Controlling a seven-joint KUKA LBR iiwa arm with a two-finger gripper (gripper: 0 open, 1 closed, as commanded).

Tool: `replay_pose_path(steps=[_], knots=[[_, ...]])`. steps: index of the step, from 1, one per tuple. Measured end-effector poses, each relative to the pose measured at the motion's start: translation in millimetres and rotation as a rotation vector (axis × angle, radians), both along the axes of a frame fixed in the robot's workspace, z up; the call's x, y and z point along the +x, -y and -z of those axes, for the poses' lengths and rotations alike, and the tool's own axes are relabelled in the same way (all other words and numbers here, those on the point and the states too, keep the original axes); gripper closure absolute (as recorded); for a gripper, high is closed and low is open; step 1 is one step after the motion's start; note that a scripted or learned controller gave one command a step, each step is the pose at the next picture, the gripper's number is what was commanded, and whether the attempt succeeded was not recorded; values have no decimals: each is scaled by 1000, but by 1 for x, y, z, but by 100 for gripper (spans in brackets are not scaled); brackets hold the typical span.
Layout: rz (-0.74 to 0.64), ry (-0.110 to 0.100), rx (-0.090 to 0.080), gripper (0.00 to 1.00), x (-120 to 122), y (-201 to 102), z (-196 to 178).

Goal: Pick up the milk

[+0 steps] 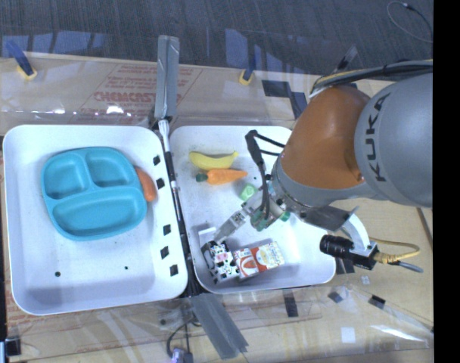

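Observation:
The milk (pixel 220 264) is a small carton with black-and-white cow patches. It lies on its side in the near left corner of the right bin (pixel 306 272). My gripper (pixel 216 243) reaches down and to the left from the orange-banded wrist (pixel 324 146). Its tip sits just above the carton's far edge, very close to it or touching it. The carton rests on the bin floor.
A red-and-white carton (pixel 261 258) lies right against the milk. A banana (pixel 212 159), a carrot (pixel 224 176) and a small green item (pixel 248 192) lie further back. The left bin (pixel 33 278) holds a blue divided plate (pixel 94 190) and an orange item (pixel 147 185).

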State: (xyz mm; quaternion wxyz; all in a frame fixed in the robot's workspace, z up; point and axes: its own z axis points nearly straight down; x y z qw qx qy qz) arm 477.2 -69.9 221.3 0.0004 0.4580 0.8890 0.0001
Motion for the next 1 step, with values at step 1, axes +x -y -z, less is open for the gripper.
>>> replay_pose_path(steps=[1], knots=[[79, -5, 0, 0, -1, -25, 31]])
